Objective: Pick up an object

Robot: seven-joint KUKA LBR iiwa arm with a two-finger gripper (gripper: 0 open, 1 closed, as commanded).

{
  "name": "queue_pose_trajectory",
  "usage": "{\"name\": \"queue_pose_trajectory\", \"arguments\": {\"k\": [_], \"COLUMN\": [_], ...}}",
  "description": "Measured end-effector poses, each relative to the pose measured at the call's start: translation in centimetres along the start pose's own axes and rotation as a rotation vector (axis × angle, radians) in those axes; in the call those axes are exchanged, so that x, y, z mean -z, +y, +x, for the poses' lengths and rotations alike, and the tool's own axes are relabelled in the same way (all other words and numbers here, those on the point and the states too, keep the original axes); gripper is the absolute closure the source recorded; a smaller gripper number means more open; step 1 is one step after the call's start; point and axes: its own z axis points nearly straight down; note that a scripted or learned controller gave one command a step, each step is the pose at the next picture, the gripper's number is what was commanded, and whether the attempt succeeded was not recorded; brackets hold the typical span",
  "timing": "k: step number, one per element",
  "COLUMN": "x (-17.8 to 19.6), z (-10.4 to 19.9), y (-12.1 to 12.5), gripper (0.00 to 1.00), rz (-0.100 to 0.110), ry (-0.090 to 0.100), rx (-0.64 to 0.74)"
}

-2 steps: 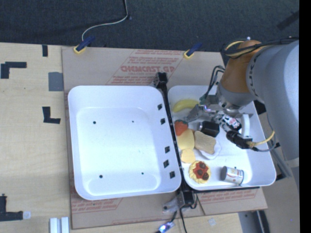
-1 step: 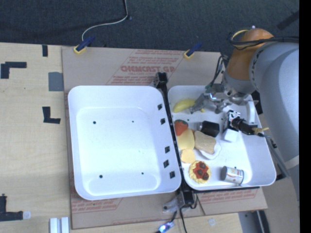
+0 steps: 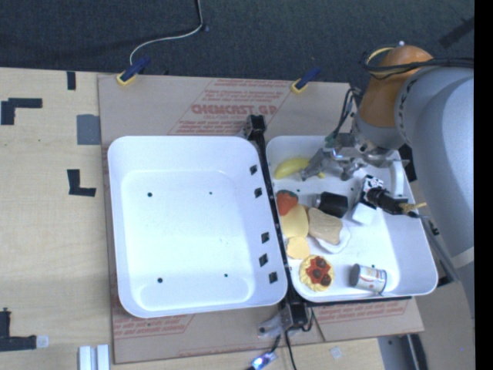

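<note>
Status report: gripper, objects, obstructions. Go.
Gripper low in right bin, beside banana. Nothing seen in its grasp. Pizza, can, bread crowd the bin.

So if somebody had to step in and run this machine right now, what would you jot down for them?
Gripper: low in the back of the right bin, next to the yellow banana. Nothing visible between its fingers; whether they are open or shut can't be told.
Things: all in the right bin: an orange-red piece, yellow pieces, bread slice, small pizza, can lying on its side, a black block.
Left bin: nothing placed there.
Done: arm lowered to the objects.
Left: grasp one and lift it.
</note>
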Motion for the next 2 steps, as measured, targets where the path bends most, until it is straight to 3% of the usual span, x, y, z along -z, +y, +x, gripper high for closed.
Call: {"name": "queue_pose_trajectory", "arguments": {"k": [1,2], "x": [0.0,0.98], "z": [0.0,0.06], "y": [0.0,-0.02], "gripper": [0.0,1.0], "rz": [0.0,0.002], "ry": [0.0,0.0], "rx": [0.0,0.001]}}
